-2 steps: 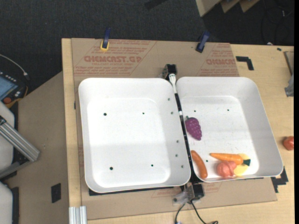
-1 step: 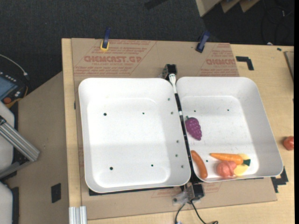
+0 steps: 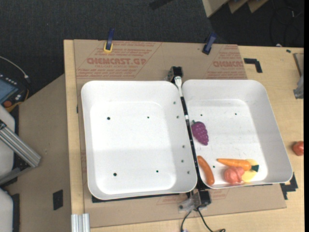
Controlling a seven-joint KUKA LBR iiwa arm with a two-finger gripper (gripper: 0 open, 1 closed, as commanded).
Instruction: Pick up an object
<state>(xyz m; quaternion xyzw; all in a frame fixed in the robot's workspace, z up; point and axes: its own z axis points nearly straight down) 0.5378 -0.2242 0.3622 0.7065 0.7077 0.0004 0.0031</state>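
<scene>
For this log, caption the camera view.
Purple grapes, carrot and other toy foods in the right bin; left bin alongside.

Two shallow white bins sit side by side on the surface (image 3: 145,52). The left bin (image 3: 91,129) lies beside the right bin (image 3: 260,105), which holds purple toy grapes (image 3: 200,132) mid-frame, with an orange toy sausage (image 3: 206,170), orange carrot (image 3: 234,163), pink round fruit (image 3: 232,175) and yellow piece (image 3: 248,176) at lower right.

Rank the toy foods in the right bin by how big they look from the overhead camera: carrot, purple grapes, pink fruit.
1. carrot, the longest.
2. purple grapes.
3. pink fruit.
The grapes and the pink fruit look close in size, so that order is unsure.
</scene>
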